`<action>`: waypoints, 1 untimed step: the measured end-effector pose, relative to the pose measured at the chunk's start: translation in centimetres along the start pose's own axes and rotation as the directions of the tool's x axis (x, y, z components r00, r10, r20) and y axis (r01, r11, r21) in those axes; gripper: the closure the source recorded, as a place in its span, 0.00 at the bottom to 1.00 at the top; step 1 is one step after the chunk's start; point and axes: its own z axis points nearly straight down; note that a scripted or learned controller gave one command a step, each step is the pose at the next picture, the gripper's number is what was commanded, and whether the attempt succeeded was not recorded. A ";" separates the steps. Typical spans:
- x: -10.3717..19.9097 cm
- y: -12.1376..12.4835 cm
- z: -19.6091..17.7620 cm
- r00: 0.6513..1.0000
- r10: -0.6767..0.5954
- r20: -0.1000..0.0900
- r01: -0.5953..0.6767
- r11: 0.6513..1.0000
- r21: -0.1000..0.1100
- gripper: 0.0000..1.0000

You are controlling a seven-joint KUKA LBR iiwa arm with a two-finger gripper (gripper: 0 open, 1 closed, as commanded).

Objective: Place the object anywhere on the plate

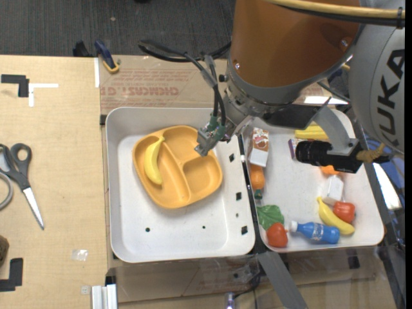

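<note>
Bottle (315,232): lies on its side at the near edge of the right bin (370,240), blue with a white cap, among loose stock waiting to be picked.
Tomato (277,235): a red piece in the right bin's near left corner, touching a green leafy piece (269,214) just beyond it.
Spare banana (333,215): a second yellow banana near the right bin's near right corner, with a red pepper-like piece (344,210) resting against it; judged to be unused stock, not the task's thing.
Left bin (174,243): its near half is bare white floor; the plate sits toward its far side.
Plate (177,166): yellow, divided into compartments, lying flat and within the arm's reach.
Banana (153,160): lies curved in the plate's left compartment, along its outer rim, apart from the gripper. Judged from this, the placing looks done.
Gripper (207,140): hangs over the plate's far right rim, beside the wall between the two bins; the slant hides its tip, so I cannot tell how far open it is, and nothing shows in its hold.
Carton (259,144): a small box standing at the right bin's far left, an orange piece (257,178) just nearer.
Arm (290,37): its orange band looms over the far edge of both bins, reaching in from the right.
Scissors (24,180): on the tabletop near its left edge, well apart from the bins.
</note>
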 end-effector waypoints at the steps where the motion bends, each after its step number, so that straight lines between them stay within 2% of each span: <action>1: 3.2 2.2 -4.2 0.982 -0.186 0.001 0.186 0.982 -0.001 1.00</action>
